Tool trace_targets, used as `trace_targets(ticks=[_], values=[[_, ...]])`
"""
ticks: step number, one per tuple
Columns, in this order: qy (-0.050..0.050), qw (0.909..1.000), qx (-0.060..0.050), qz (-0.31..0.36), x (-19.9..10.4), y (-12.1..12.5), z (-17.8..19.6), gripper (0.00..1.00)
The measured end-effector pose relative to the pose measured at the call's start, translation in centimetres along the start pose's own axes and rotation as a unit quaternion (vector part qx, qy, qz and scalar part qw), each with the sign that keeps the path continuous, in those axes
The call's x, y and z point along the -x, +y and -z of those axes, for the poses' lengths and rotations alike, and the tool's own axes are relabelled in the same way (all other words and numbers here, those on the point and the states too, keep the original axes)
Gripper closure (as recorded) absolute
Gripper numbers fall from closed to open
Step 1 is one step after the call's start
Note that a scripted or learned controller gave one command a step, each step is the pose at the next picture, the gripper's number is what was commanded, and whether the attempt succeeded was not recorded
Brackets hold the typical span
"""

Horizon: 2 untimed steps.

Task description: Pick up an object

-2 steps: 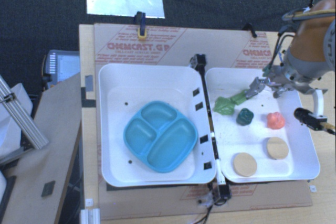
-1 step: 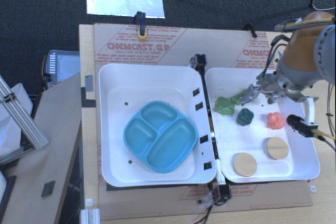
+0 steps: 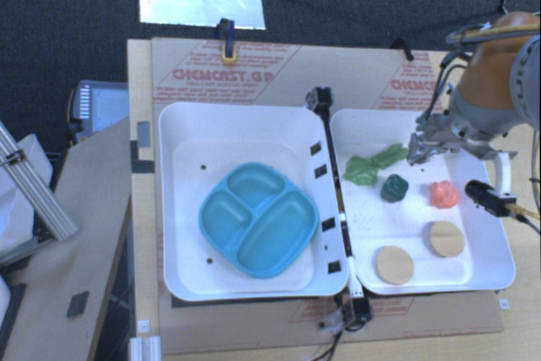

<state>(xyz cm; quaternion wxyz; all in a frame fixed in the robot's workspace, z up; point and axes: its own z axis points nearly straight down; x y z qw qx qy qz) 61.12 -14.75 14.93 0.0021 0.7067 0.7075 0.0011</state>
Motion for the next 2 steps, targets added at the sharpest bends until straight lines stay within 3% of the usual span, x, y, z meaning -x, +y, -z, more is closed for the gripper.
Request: trace_targets(ticks=[2], values=[[0.0,1.0,0.002,0.0,0.3,-0.7,10.1,1.0]])
